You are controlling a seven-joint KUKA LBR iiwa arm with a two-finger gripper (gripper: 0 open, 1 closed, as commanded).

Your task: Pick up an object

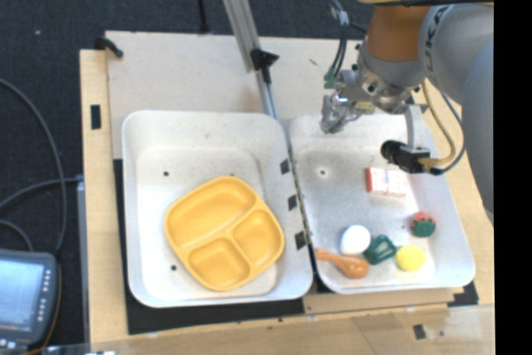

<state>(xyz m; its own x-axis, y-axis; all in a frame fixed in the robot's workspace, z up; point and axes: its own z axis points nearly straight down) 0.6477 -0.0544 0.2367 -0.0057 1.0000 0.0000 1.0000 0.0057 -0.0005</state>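
Observation:
My gripper point(333, 118) hangs over the far left corner of the right bin point(332, 170), with nothing visibly between its fingers. Several small objects lie in that bin, all apart from the gripper. A white and red box point(388, 182) sits mid-right. Along the near edge lie a white ball point(355, 239), a dark green piece point(381, 249), a yellow ball point(410, 258), an orange spoon-like piece point(343, 263) and a small red and green item point(423, 224).
The left bin point(150, 145) holds a yellow divided plate point(224, 232). A slanted aluminium post point(241, 21) rises behind the bins, with a black clamp at its foot. Cables loop off the arm over the right bin's far side.

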